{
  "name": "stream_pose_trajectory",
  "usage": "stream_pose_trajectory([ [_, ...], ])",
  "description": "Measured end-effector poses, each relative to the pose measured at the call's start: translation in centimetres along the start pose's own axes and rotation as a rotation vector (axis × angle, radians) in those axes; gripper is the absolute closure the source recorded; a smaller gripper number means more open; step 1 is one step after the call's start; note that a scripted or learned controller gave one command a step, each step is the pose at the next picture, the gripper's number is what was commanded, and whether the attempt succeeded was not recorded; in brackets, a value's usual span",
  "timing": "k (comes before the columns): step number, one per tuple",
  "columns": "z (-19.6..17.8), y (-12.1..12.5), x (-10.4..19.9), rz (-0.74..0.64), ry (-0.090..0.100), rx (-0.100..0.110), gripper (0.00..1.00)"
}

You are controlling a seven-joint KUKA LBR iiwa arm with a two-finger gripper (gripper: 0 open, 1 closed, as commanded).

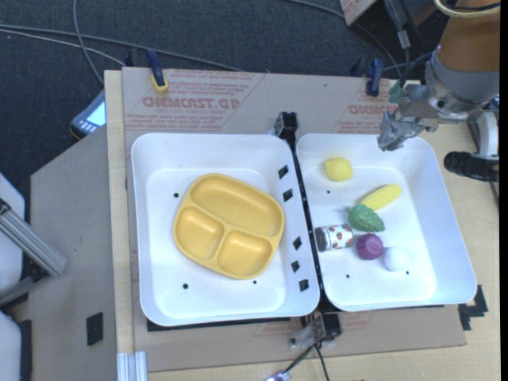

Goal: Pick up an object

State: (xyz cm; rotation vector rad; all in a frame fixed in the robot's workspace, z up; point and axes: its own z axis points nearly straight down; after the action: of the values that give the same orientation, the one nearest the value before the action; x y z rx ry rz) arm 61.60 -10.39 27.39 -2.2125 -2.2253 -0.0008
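In L bin (pixel 151 213): glossy 3-compartment tray (pixel 228 225).

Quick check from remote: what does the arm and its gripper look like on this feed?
The arm is grey metal with a broad orange band above the wrist. Black cables run alongside it. The gripper is a small grey metallic unit with a teal patch near its mount.

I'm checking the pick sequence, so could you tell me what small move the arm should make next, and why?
Probably shift the pincer forward and down toward the yellow lemon. The pincer hovers over the right bin's far rim, and the lemon lies nearest, apart from the other toys.
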Motion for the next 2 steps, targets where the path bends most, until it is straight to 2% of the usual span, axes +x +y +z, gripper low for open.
stream_pose_trajectory([
  [1, 0.9, -2.2, 5.9, 0.000, 0.000, 0.002, 1.00],
  [2, 2.4, -3.2, 11.4, 0.000, 0.000, 0.002, 1.00],
])
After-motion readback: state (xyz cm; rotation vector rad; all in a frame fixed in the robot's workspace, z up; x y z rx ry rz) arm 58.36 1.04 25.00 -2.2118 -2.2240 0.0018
